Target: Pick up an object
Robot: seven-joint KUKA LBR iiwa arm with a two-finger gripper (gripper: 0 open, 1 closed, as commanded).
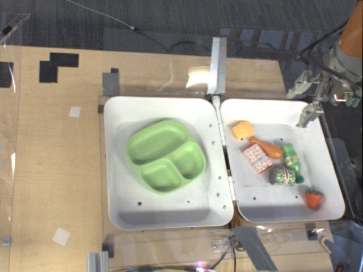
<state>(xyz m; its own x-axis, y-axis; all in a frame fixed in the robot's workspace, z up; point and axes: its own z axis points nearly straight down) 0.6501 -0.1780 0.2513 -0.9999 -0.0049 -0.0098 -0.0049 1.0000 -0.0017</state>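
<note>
Objects for the pick sat clustered in the right bin [332, 169], mid-floor toward its near-right side. Nothing was between the fingers.

Largest to smallest:
- Surface [51, 169]: light wood, black squares at far left, a small white patch near the left edge and another at lower left.
- Left bin [113, 169]: held a green divided plate [165, 155], three compartments, set at an angle, centred.
- Right bin: touching the left bin along the metal divider post [218, 67].
- Arm [349, 47]: entered at upper right, orange band cut off by the frame edge. Pincer [309, 115] hung over the right bin's far-right corner, well apart from the cluster. Cables and brackets cluttered the wrist; couldn't tell whether the fingers were apart or together.
- Checkered red-white box [257, 158]: just beside the divider side of the cluster, touching the orange drumstick-shaped toy [266, 148].
- Green bottle-like item [291, 157] and a grey-green can [282, 177]: packed against each other; edges hard to separate, labels unreadable.
- Yellow corn-like piece [242, 130]: at the far end of the cluster, touching the drumstick's tip.
- Red strawberry-like toy [313, 198]: alone near the bin's near-right wall.

Drumstick and box blocked clean side access to each other.
</note>
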